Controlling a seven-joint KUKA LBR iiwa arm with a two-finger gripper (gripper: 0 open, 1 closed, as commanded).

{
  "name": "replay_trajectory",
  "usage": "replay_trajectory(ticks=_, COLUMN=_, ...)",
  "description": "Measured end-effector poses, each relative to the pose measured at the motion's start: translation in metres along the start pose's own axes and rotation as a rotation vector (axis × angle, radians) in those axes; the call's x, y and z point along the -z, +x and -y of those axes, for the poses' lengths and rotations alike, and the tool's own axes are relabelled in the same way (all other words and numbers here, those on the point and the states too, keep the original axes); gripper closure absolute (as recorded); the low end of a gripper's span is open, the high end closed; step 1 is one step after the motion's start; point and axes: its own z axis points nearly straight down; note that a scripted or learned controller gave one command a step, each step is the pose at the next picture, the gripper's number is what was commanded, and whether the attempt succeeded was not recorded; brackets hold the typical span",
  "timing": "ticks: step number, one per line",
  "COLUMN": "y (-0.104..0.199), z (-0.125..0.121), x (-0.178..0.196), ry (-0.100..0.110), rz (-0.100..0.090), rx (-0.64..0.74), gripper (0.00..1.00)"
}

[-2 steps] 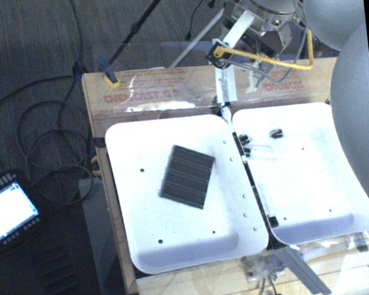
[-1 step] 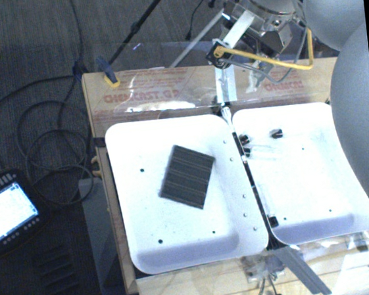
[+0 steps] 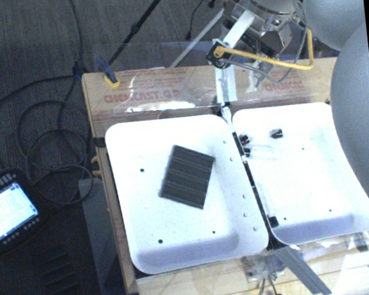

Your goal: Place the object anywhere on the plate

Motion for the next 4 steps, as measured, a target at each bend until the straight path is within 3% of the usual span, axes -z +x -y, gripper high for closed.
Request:
replay_trajectory(ticks=1, y=0.000, z=0.000, x=0.000, ry=0.000, rz=0.000, rx=0.000, gripper=0.00)
replay_trajectory(ticks=2, y=0.033, z=0.057, x=-0.053, ry=0.003, rz=0.000, rx=0.052, gripper=0.00)
replay_trajectory(ticks=3, y=0.013, z=0.039, x=-0.116, ry=0.003, rz=-0.003, rx=0.529, gripper=0.00)
replay_trajectory(ticks=4, y=0.043, z=0.035, x=-0.122, ry=0.001, rz=-0.004, rx=0.875, gripper=0.00)
